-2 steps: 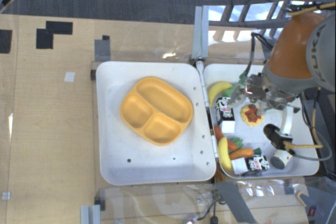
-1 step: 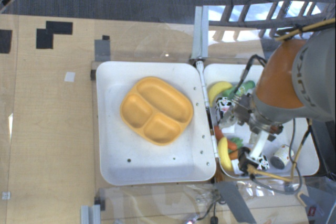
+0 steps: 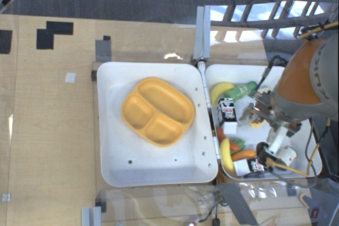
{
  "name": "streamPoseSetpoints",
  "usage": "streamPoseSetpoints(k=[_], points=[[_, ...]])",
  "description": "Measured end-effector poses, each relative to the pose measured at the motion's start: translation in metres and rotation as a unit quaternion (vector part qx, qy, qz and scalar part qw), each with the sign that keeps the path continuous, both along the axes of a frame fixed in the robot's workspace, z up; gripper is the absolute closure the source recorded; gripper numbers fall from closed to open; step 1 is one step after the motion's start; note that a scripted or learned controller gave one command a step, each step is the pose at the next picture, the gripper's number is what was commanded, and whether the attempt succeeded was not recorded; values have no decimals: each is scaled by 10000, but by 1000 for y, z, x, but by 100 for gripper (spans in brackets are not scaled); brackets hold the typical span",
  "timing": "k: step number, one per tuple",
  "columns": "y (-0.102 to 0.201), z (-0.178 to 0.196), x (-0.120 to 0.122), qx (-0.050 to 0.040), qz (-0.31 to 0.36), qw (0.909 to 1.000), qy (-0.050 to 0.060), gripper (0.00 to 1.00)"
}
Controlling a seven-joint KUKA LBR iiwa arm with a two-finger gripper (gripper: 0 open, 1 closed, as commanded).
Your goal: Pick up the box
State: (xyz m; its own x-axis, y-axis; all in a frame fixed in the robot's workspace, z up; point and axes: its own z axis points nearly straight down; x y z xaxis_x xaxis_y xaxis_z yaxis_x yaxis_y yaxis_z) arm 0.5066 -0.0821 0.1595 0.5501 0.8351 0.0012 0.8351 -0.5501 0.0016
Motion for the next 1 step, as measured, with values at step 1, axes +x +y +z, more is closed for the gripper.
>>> streamPoseSetpoints(k=[1], points=[[-82,-45,-19,1,747,9972,5,0]])
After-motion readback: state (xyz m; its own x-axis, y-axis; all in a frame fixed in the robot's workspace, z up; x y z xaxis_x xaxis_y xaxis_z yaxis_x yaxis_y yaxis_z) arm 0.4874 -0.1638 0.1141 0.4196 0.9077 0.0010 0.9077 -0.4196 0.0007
